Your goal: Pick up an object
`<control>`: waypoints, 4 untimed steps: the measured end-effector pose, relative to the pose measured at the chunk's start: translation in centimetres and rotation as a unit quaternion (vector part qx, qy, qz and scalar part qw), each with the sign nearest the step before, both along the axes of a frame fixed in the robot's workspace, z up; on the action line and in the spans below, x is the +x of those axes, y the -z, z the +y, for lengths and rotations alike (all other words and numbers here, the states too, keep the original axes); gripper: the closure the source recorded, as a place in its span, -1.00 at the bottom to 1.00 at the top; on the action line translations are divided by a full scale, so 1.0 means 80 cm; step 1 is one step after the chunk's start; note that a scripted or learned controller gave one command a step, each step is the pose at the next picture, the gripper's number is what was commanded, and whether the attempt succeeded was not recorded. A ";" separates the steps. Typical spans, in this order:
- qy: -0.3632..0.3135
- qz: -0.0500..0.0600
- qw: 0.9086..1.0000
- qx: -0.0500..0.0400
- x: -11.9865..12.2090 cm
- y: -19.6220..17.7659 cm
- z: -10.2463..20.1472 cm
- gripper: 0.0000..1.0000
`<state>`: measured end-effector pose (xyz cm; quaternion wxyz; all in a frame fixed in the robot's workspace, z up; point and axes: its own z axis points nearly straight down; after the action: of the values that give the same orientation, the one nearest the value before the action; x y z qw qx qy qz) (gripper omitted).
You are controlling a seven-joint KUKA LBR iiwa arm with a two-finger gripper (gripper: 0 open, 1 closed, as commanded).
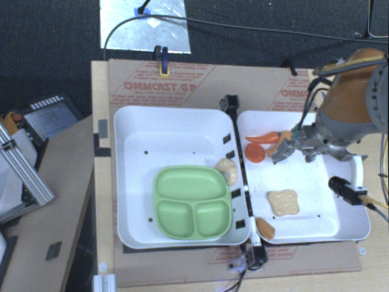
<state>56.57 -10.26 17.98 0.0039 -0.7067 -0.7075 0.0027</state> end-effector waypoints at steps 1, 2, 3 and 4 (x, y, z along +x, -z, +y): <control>-0.001 -0.005 1.000 -0.001 0.003 -0.007 0.000 -1.00; 0.000 -0.002 1.000 0.000 -0.008 0.062 0.008 -1.00; 0.000 -0.003 1.000 0.000 -0.008 0.123 0.008 -1.00; 0.000 -0.006 1.000 -0.001 -0.006 0.106 0.007 1.00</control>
<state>56.06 -9.66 9.51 -0.0010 -0.7065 -0.7077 -0.0007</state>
